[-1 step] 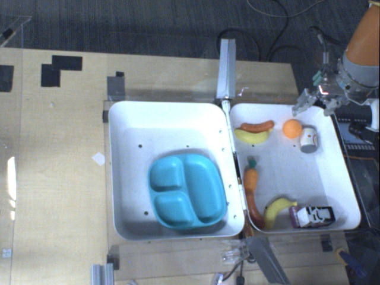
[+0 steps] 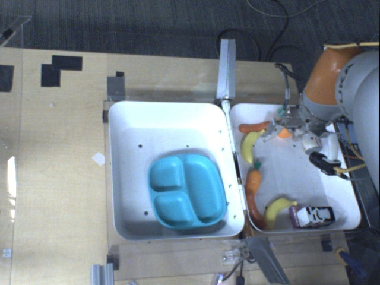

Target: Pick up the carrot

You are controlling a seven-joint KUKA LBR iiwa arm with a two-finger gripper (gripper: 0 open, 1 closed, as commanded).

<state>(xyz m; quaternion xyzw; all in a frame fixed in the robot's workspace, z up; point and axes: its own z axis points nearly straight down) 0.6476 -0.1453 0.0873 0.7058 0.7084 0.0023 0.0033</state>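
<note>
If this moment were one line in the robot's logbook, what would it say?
stage: reaching | gripper: over right bin, far end | carrot: against left wall, not held

The carrot [image 2: 254, 181] lies hemmed against the bin wall [image 2: 237, 159], bananas [image 2: 249, 147] just beside; bin's middle lies open.

Even overhead light, moderately bright. White bins [image 2: 172, 117] near my gripper [image 2: 284, 127] wash out slightly. Soft shadows under my arm [image 2: 350, 82]. Mild overall softness; dark floor beyond my wrist lacks detail.
</note>
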